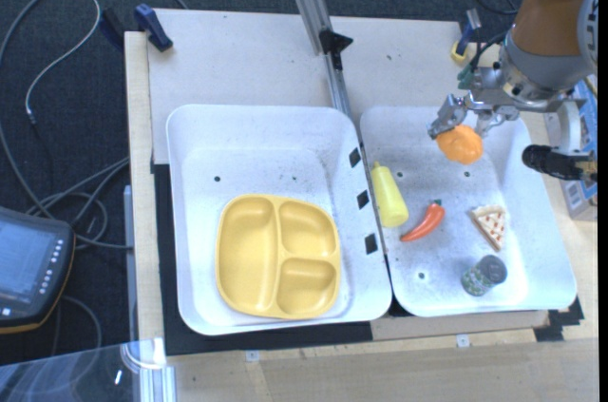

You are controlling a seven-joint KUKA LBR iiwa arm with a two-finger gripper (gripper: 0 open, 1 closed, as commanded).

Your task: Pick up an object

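Landmark is the right bin [560,267]. Left bin [190,153] sits touching its left side and carries a yellow divided tray [278,255] in its lower half. Arm [556,6] reaches in over the right bin's upper right corner. Gripper [463,126] sits over the right bin's upper middle, fingers closed around the top of an orange [463,146] that hangs just under them, above the bin floor. Yellow bottle [389,194] lies along the right bin's left wall. Red-orange pepper [424,220] lies just right of the bottle, near bin centre. Pizza slice [490,225] is right of centre. Small grey can [484,275] is in the lower right part.
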